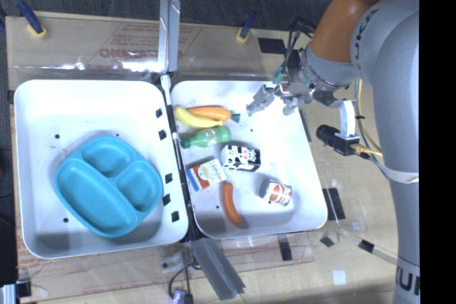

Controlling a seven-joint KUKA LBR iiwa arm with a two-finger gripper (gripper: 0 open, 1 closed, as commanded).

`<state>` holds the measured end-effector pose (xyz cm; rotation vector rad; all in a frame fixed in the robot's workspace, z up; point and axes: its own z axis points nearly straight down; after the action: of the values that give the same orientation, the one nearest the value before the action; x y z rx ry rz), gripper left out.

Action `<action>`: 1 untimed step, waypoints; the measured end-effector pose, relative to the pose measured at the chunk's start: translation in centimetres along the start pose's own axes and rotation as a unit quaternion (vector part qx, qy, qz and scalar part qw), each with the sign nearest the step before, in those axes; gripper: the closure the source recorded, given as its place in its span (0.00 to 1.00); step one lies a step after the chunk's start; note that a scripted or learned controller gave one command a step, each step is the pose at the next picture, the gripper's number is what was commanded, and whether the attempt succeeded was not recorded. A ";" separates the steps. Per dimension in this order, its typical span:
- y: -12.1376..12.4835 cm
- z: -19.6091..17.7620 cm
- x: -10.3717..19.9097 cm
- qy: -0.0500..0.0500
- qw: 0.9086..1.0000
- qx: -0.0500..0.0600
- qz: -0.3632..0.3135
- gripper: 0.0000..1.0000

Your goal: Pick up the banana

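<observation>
Yellow curved banana (187, 117) touched the orange carrot (211, 112) by the right bin's (303, 221) far-left corner; the released, empty fingers (258, 105) risked grabbing both.

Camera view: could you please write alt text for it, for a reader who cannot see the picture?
A grey robot arm reaches in from the right, its hand hovering over the right bin, apart from the banana that lies beside a carrot at the bin's upper left. The left bin holds a blue divided plate.
</observation>
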<state>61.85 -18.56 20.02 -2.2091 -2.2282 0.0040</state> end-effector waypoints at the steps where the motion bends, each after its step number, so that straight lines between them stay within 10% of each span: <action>1: 2.9 5.8 6.3 0.000 0.979 -0.001 -0.206 0.00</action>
<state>64.72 -12.23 14.19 -1.7040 -2.6359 0.0025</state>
